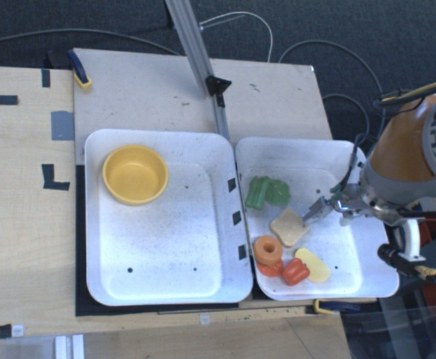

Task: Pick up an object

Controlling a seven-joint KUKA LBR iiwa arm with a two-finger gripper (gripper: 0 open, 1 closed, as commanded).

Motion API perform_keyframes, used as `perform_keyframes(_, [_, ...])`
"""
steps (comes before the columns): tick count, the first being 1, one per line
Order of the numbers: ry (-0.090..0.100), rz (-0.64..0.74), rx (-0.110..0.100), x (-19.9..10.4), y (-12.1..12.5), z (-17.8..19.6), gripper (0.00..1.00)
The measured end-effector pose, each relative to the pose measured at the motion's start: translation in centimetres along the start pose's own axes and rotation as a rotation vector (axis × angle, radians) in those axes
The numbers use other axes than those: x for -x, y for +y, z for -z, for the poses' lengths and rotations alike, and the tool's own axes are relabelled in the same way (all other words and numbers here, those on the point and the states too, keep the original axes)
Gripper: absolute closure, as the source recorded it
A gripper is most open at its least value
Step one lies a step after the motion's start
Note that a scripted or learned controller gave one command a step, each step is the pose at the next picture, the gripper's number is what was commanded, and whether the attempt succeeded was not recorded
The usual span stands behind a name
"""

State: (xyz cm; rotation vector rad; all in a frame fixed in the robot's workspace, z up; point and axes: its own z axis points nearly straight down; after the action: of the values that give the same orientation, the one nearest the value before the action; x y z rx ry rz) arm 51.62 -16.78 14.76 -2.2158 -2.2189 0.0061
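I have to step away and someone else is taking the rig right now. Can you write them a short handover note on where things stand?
Gripper: low in the right bin, beside the tan bread-like piece; nothing seen between its fingers.
Right bin also holds a green piece, an orange ring, a red piece and a yellow piece, clustered at the bin's left and front.
Left bin: a yellow bowl in its back left corner.
Done: arm reached into the right bin.
Left: close on one object and lift it; the tan piece looks nearest.
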Motion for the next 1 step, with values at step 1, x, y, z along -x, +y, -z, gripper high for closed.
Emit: perform_keyframes(1, [-0.001,0.001,0.004,-0.02,0.08,1.25,1.0])
